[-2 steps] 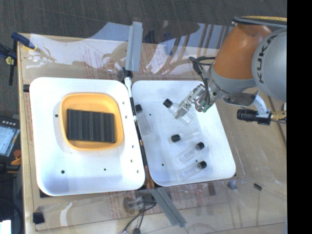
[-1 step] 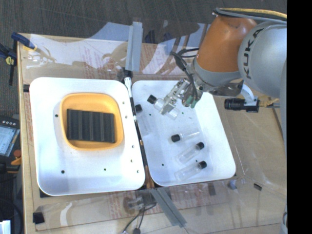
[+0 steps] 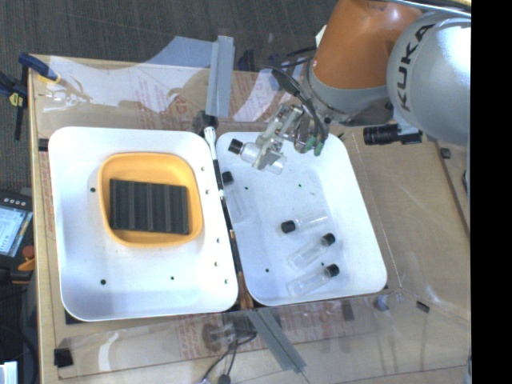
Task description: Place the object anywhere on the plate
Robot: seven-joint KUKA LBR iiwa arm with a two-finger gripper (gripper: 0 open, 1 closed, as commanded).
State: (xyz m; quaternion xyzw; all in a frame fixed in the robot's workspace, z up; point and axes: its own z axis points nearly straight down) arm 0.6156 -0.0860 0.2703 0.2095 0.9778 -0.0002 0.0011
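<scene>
**Inspector A:** Left bin: it holds a yellow plate with a dark ribbed insert at its middle. Nothing lies on the plate.

**Inspector B:** Confirmed. Right bin: several clear vials with black caps lie in it. One vial sits near the middle, a second vial just below it, and a third vial near the lower edge. All three lie on their sides, close together.

**Inspector A:** The arm?

**Inspector B:** It reaches in from the right, its orange band over the upper right corner of the right bin. The gripper hangs above that bin's upper left part, tilted toward the divide between the bins.

**Inspector A:** Is anything in the gripper?

**Inspector B:** A clear capped vial shows at its tip, black cap pointing left. It appears pinched between the fingers, though the grip point itself is small and partly hidden. This vial is raised off the bin floor, well apart from the plate.

**Inspector A:** Elsewhere?

**Inspector B:** The surface to the right of the bins is pale brown, and a grey bar lies above the bins.
</scene>
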